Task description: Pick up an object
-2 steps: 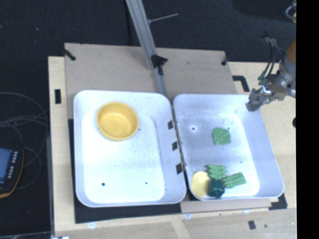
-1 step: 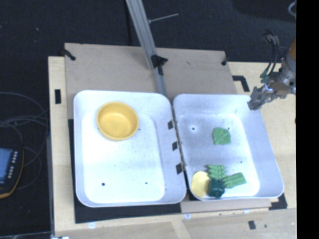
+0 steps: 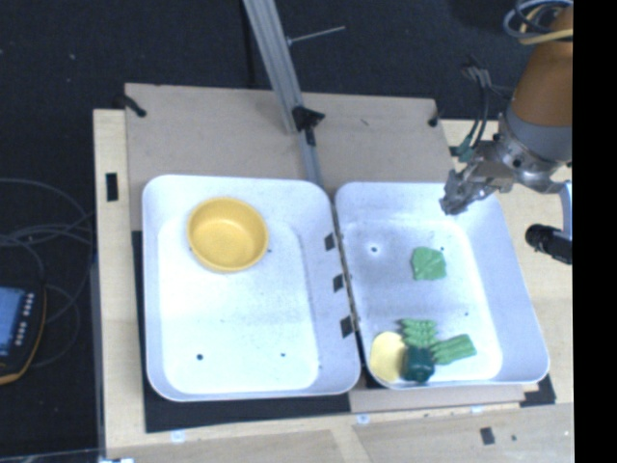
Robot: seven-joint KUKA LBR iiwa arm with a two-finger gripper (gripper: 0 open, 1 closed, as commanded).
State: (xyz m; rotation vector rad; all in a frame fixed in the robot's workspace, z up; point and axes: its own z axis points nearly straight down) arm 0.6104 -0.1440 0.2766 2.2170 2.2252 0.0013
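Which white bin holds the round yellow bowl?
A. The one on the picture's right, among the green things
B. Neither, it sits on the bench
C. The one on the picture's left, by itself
C: the round yellow bowl lies alone in the left white bin, while the green items sit in the right white bin.

The setting is a robotics laboratory test cell. Indicators: a plywood bench (image 3: 386, 133) beneath the gripper (image 3: 457, 201), two white bins (image 3: 241, 379) left of and under it, an aluminium camera mast (image 3: 270, 46) far left, and a teach pendant (image 3: 17, 331) with loose cables at the far-left edge.
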